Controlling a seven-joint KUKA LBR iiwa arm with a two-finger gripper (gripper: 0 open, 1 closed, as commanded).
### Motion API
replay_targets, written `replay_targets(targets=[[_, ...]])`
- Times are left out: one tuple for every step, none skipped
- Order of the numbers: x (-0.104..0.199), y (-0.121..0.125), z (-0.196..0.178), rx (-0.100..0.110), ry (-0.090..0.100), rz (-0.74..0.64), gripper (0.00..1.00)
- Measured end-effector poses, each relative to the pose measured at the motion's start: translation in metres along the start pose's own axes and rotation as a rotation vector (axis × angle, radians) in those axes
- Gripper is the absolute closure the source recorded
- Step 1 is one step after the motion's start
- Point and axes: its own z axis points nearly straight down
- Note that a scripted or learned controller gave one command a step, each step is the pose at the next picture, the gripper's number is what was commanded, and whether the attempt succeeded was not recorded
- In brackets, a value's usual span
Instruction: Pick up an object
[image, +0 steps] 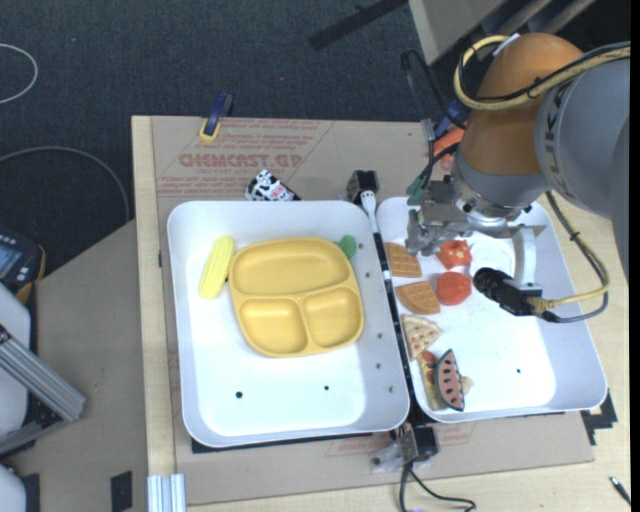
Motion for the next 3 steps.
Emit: replay_targets(targets=[[-0.008,-0.011,0.002,0.002,0.000,0.001,1.00],[-0.005,-0.003,-0.017,-0.007,-0.001,-0.002,1.00],[-0.002,-0.010,0.004,0.003,0.001,0.000,1.00]])
